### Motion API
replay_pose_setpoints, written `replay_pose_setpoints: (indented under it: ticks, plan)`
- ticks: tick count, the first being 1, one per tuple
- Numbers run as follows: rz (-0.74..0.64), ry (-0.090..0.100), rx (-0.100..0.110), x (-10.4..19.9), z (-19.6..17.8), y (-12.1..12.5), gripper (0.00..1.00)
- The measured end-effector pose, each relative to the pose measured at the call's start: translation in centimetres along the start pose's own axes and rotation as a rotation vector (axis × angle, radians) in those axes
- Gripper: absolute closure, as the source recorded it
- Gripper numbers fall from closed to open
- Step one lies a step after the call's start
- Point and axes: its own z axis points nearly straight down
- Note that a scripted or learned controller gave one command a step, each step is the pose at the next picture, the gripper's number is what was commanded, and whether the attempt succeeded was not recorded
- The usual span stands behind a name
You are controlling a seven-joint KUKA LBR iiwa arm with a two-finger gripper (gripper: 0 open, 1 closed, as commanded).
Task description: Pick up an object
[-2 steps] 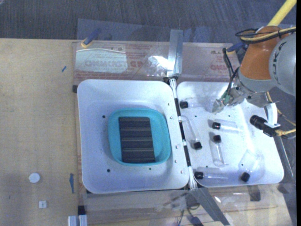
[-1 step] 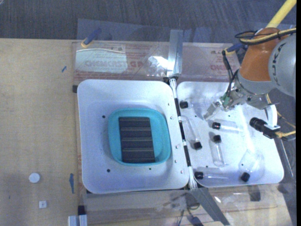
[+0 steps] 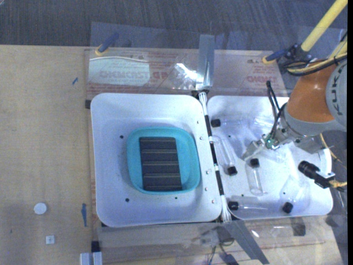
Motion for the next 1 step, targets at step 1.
replay_pose_setpoints:
  ticks: [1]
  plan:
    - [0.003, -0.003, -0.007, -0.16, -1.17, 0.15, 1.00]
